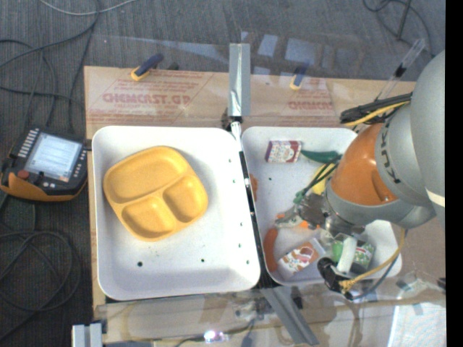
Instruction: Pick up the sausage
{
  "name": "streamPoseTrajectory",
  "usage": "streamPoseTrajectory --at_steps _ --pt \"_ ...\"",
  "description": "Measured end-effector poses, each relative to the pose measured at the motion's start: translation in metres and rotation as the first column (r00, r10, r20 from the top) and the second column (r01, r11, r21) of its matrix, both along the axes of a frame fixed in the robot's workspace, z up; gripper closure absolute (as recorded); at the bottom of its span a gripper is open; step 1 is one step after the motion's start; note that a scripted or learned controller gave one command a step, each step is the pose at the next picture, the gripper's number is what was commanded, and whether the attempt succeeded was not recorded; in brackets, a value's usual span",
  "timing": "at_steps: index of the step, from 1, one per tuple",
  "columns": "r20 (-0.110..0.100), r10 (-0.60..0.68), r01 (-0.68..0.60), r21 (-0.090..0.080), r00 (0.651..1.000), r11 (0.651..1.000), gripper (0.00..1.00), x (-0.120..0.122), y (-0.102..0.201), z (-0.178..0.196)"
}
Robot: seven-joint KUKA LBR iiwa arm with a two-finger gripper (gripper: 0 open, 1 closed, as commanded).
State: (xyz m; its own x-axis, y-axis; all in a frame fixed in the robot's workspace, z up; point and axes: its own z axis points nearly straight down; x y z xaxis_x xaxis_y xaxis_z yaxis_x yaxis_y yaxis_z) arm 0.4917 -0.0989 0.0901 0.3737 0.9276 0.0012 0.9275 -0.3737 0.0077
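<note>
Lying curved against the right bin's (255, 215) near-left wall, the smooth reddish sausage (270, 243) sits beside a glossy red-and-white packet (297, 259). Over them hangs the metal end effector (309, 214); its grip state cannot be told. A moulded yellow three-compartment tray (155, 191) occupies the left bin (173, 279).

- Arm (427, 132): bulky, rounded grey casing with dark lettering, at the right of the frame
- Orange band (365, 168) above the wrist; smooth, glossy, domed
- Grey wrist ring beneath it; dark metal fittings below
- Yellow, green and black cables (372, 108) run along the casing
</note>
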Motion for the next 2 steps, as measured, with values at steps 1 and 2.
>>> streamPoseTrajectory --at_steps 1,2 --pt "-0.001 -0.1 0.1 -0.001 0.995 0.995 0.0 0.059 0.002 -0.001" --pt "0.0 -0.068 0.068 -0.003 0.998 0.998 0.0 0.128 -0.003 -0.001"
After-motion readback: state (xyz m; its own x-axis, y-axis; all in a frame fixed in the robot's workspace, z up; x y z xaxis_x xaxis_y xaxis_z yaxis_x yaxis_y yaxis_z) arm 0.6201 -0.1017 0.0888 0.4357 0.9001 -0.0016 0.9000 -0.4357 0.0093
